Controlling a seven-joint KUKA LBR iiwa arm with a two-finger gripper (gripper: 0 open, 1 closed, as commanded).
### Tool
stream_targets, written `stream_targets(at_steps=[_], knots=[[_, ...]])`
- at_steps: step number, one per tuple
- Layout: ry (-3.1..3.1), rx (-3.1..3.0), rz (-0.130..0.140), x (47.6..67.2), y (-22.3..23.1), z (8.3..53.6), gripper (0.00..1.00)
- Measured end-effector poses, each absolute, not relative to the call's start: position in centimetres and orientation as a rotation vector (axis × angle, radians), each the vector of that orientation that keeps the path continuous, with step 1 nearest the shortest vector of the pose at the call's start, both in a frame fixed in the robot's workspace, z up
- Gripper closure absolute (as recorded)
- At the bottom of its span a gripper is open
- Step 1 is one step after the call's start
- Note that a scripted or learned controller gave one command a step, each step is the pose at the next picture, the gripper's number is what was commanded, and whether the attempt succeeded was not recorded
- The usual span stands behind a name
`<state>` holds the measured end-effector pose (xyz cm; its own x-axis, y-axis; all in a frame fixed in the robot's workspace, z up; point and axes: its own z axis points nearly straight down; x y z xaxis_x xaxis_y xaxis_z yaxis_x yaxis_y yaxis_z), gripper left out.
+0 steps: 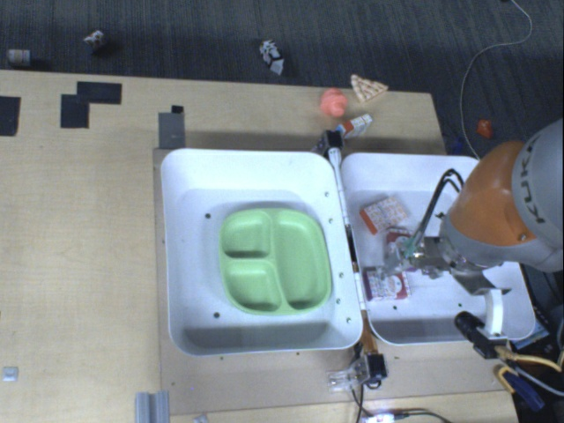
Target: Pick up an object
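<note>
Wooden bench [79, 236], two white bins: green tray [273, 258] in the left bin [176, 263], red-and-white packets [385, 212] in the right bin [423, 329]. Gripper [405, 254] sits low over the nearer packet [386, 284]; can't tell its state. I'd center on that packet, descend straight, then lift slowly.

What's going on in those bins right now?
The arm reaches in over the right bin, its gripper low among a few red-and-white packets. Whether it has hold of one can't be told. The left bin holds a green divided tray, untouched.
</note>
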<state>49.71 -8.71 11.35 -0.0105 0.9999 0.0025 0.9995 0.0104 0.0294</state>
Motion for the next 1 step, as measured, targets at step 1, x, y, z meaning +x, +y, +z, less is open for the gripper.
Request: stream_targets(at_steps=[1], knots=[[2.216,2.207,0.023,49.32,-8.28,9.01,0.00]])
